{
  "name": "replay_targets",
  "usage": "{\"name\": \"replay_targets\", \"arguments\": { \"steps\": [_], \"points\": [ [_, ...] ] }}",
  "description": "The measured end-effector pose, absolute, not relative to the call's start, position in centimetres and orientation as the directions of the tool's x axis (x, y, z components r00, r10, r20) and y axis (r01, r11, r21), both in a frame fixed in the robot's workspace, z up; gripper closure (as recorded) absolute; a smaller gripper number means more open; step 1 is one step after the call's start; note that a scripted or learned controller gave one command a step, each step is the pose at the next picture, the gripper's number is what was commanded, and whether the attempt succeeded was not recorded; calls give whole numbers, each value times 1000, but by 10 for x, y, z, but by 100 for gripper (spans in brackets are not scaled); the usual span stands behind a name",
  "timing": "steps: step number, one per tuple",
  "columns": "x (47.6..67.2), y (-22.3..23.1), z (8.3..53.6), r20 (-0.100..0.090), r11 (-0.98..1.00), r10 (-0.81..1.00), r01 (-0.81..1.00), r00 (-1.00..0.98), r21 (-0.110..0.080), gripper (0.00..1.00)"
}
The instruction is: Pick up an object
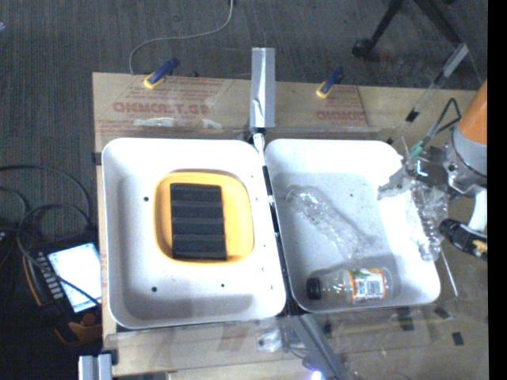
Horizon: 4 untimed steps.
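Note:
In the right bin (pixel 333 157), a crushed clear plastic bottle (pixel 323 217) lies slantwise near the middle. A small bottle with an orange label and a dark cap (pixel 353 285) lies on its side at the front wall. The left bin (pixel 119 212) holds a yellow tray-like object with a black ribbed insert (pixel 200 218). My gripper (pixel 412 172) hangs over the right bin's far right corner, at the end of the grey arm (pixel 469 153). Just below it, a clear crinkled plastic item (pixel 425 222) rests along the bin's right rim; whether the gripper touches it is unclear.
A metal post (pixel 262 85) stands behind the seam between the bins. Two blue-and-yellow clamps (pixel 161 73) (pixel 329 82) sit on the cardboard backboard. A tablet and cables (pixel 67 271) lie on the floor at the left.

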<state>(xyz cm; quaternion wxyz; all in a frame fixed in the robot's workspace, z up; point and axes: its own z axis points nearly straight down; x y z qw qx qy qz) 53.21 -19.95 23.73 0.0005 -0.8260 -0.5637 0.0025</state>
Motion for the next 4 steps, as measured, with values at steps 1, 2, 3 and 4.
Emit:
{"name": "replay_targets", "arguments": {
  "steps": [1,2,3,4],
  "points": [
    [495,-201,155,1,-234,972,972,234,-4,0],
    [492,-198,95,2,-126,992,992,126,22,0],
    [571,-173,175,-1,-103,995,995,103,-1,0],
    [483,-172,199,-2,-141,990,990,141,-4,0]
  ]
}}
